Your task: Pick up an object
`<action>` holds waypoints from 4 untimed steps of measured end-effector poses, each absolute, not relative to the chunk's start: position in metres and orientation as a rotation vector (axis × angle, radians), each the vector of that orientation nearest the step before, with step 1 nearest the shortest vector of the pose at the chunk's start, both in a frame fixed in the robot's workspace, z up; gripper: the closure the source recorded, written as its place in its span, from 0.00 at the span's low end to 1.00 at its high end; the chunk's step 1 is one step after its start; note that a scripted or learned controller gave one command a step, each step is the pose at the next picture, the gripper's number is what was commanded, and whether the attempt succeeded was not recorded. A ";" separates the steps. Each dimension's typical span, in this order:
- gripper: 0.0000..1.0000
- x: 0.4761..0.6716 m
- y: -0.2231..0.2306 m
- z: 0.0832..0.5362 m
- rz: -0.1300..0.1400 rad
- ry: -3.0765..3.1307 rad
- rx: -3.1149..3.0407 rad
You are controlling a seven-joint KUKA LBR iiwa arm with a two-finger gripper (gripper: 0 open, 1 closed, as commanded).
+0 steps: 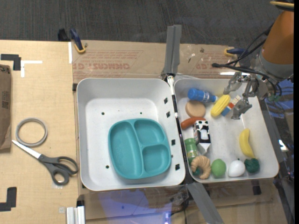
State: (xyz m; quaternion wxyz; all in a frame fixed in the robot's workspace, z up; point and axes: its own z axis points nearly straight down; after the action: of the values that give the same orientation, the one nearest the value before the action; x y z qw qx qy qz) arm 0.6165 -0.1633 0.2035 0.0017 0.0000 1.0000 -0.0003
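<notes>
Corn (220, 105) looks the likeliest pick — it lies in the upper part of the right bin (268, 139), just beside the claw (243, 97), which hovers at the frame's upper right. Its fingers stand apart with nothing between them, so no grasp is made yet. The banana (245, 143), ball (218, 167) and egg (236, 168) rest lower down — descent, closing and lifting remain.
</notes>
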 end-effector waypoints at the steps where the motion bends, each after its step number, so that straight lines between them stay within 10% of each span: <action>1: 0.00 0.642 -0.189 0.104 -0.002 3.136 0.025; 2: 0.00 0.624 -0.219 0.094 0.003 3.136 0.042; 3: 0.00 0.549 -0.201 0.093 0.000 3.135 0.132; 4: 0.00 0.540 -0.196 0.092 0.000 3.112 0.423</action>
State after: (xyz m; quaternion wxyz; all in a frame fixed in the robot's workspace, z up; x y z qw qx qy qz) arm 0.5401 -0.1958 0.0921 0.0007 0.1346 0.9909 0.0001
